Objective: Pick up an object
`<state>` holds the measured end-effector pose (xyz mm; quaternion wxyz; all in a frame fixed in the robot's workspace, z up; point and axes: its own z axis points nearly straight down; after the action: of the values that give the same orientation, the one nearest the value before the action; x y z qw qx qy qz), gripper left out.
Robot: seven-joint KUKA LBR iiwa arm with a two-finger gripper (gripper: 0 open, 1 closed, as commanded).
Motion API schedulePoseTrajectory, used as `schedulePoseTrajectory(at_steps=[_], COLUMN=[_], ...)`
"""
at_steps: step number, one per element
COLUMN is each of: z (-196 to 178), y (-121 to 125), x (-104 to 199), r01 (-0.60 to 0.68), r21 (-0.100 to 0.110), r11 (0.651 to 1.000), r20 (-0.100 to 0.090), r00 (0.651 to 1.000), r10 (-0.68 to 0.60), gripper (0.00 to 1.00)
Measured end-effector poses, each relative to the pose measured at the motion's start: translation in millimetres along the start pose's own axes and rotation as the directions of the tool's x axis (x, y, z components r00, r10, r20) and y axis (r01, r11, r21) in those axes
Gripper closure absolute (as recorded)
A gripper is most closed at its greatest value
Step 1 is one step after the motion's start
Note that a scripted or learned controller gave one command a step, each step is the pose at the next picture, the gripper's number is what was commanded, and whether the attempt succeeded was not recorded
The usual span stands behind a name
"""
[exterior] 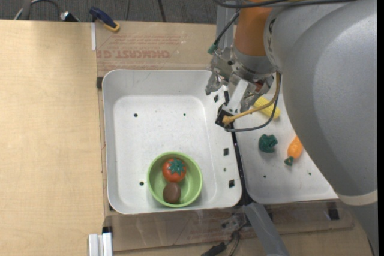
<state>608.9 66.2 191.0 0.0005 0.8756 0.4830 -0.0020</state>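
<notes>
My gripper (221, 86) hangs over the divide between the two bins, at the far right corner of the left bin (129, 99). In the right bin (300, 186) lie a green broccoli piece (267, 143) and a small orange carrot (293, 150). A yellow item (266, 107) sits just right of the gripper, partly hidden by the wrist. A green bowl (191, 189) stands at the near side of the left bin. It holds a red tomato (174, 169) and a brown oval piece (171, 192).
The grey arm covers most of the right bin's far and right side. A wooden bench top (48, 129) lies left of the bins, and brown cardboard (144, 51) lies behind them. A blue and yellow clamp (104, 18) rests at the bench's far edge.
</notes>
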Motion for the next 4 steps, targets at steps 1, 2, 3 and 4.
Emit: schedulePoseTrajectory(at_steps=[1,2,3,4], z=[91,100,100,92], y=[7,-91,-162,-160], x=[79,85,10,8], r01=[-0.278,-0.371,-0.704,-0.707], r21=[0.002,0.002,0.002,0.000], r11=[0.961,0.929,0.711,0.707], r20=[0.002,0.001,0.001,0.003], r00=[0.961,0.929,0.711,0.707], r10=[0.278,0.371,0.704,0.707], gripper=[0.00,0.00,0.00,1.00])
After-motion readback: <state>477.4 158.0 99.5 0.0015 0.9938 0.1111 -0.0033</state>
